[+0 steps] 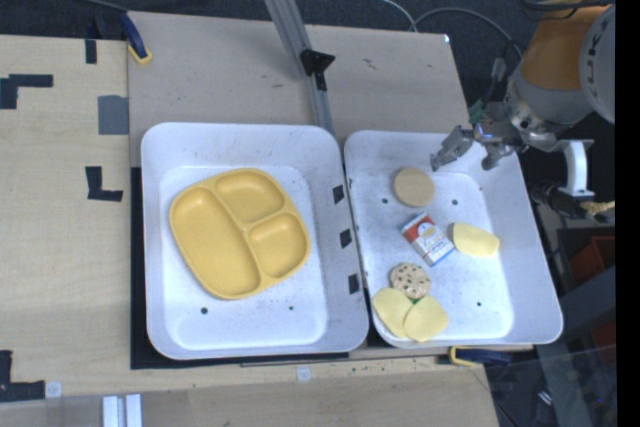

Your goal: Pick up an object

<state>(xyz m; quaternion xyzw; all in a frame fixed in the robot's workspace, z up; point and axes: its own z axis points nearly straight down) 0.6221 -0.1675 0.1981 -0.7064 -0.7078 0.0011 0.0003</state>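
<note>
Robot lab: taped bench (60,215); two white bins (160,245); loose cables (400,15); grey arm (575,55)

Left white bin (160,215) held one yellow divided plate (238,231), three compartments, lying flat. A grey metal pole (280,0) crossed the wooden bench (60,215) at a slant. A blue-and-yellow clamp (135,40) sat at the bench's far edge.

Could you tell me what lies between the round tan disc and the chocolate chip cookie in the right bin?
In the camera view, a small red and white carton lies between the tan disc and the cookie.
</note>
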